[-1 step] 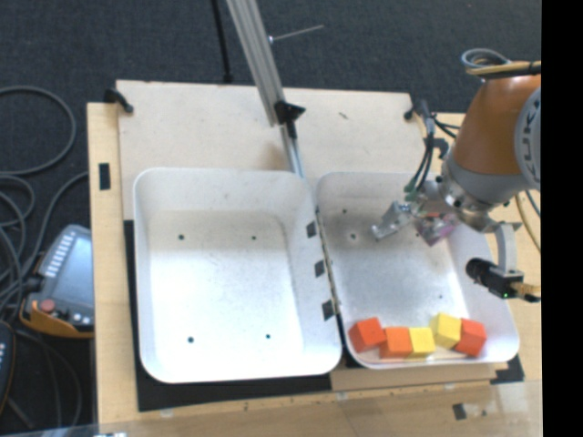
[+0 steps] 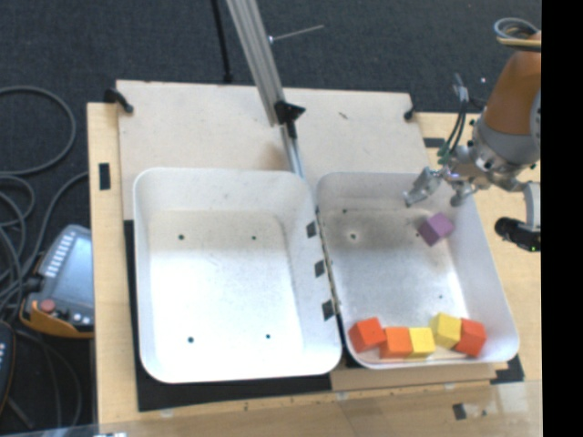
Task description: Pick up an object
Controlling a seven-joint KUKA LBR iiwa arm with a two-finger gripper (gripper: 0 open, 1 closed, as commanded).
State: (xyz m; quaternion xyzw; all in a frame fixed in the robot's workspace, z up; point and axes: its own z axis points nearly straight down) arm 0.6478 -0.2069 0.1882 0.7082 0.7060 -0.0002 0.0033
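**Gripper over the right bin's far edge, purple block just below it**

I see the gripper (image 2: 444, 188) hanging at the far right corner of the right bin (image 2: 383, 198), the grey wrist and orange band reaching in from the right. Its two fingers stand apart, with nothing between them. The purple block (image 2: 435, 228) lies on the bin floor just beside the fingertips, toward the near side, tilted and not touching them as far as I can tell.

Along the near edge of the same bin I count a row of blocks: an orange block (image 2: 366, 333) at the left, a second orange block (image 2: 397, 341) touching it, a yellow block (image 2: 422, 340) next, then another yellow block (image 2: 446, 328) and a red-orange block (image 2: 471, 337) toward the near right corner.

The left bin (image 2: 155, 244) sits just beside the right one. A slanted aluminium post (image 2: 260, 48) rises from the bench's far edge.
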